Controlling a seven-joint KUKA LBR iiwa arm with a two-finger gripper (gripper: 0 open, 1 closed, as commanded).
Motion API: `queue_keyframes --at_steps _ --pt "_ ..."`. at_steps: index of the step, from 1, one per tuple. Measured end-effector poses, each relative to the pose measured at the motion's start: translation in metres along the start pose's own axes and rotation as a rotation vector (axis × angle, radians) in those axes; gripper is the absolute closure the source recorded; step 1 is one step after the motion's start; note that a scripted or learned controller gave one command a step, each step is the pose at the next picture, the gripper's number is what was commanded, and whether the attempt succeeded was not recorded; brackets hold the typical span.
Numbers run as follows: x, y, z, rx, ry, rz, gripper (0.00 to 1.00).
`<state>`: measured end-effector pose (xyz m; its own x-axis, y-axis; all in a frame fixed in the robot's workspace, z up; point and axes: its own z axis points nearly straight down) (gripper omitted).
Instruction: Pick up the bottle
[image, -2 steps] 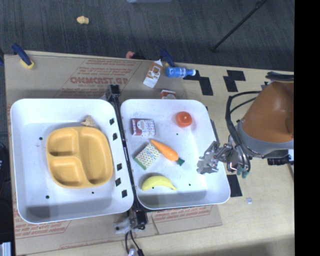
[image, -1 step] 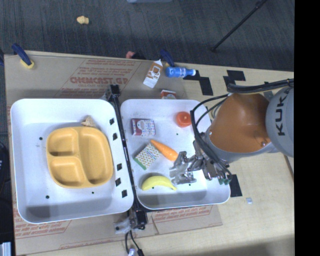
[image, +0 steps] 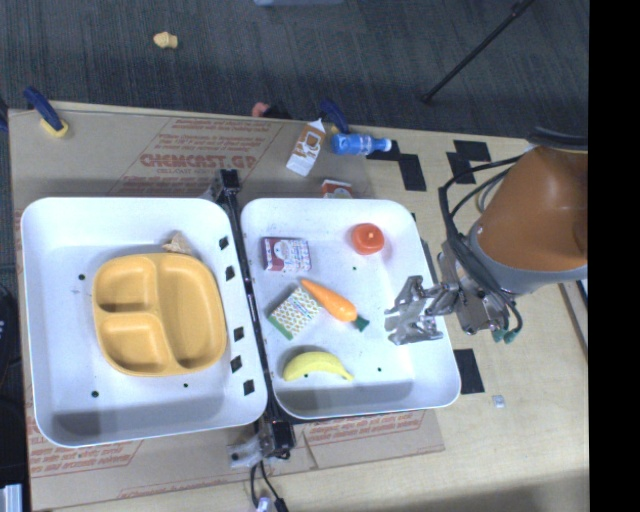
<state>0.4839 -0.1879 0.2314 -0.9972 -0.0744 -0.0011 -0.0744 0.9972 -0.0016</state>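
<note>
Camera view, from above at a slant: the metal two-finger end effector (image: 408, 320) hangs over the right part of the right white shallow bin (image: 436, 372), and nothing lies between its fingers. Whether these fingers stand apart or together I cannot tell from this angle.

The small blue plastic bottle (image: 358, 145) lies on its side on the surface (image: 520, 440), outside both bins, well apart from the end effector and beyond the far rim of the right bin. Just beside it lies a small white carton (image: 305, 148).

Nearer to the end effector, inside the same bin, are an orange plastic carrot (image: 330, 299), a small chequered packet (image: 295, 311), a yellow plastic banana (image: 315, 367), a red-and-white small box (image: 286, 254) and an orange round cap-like toy (image: 367, 238). The left white bin (image: 50, 250) carries a yellow divided tray (image: 158, 312).

I judge the bottle to be light, stiff and smooth, so it may roll or slip away. A good place to hold seems across the middle of its round body, with the fingers on both long sides.
</note>
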Motion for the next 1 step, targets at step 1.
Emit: queue_keyframes --at_steps 1 --pt "-0.0096 0.0662 0.0485 -0.002 0.002 -0.129 1.00"
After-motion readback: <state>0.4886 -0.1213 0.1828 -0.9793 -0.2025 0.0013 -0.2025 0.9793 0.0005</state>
